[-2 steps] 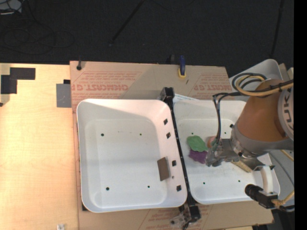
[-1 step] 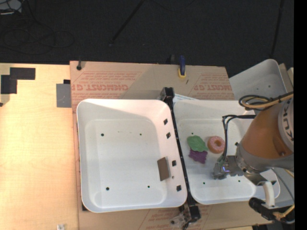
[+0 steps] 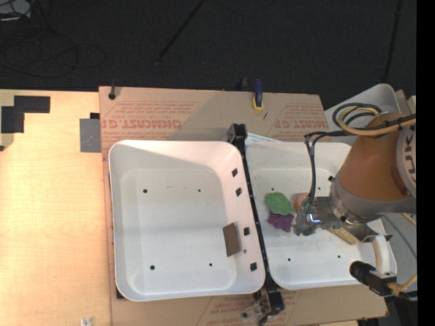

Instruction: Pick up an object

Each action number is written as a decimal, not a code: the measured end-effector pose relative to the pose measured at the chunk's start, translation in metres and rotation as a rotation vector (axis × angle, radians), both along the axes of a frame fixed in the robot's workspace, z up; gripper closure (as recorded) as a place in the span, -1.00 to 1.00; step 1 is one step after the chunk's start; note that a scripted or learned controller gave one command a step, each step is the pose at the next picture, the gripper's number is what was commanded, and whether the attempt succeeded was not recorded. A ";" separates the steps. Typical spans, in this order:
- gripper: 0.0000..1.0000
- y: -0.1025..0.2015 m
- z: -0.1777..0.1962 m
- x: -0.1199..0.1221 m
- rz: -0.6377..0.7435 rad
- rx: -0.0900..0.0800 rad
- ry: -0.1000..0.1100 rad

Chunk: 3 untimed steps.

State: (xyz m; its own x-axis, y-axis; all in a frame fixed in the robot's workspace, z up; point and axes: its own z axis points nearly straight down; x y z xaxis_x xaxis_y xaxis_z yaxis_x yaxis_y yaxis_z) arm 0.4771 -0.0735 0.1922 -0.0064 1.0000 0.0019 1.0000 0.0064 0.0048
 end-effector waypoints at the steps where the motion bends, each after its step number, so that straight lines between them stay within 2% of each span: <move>1: 1.00 -0.060 -0.075 -0.004 -0.011 -0.002 0.013; 2: 1.00 0.004 -0.001 -0.001 0.000 0.000 0.002; 3: 1.00 0.067 0.033 0.009 0.000 0.000 0.005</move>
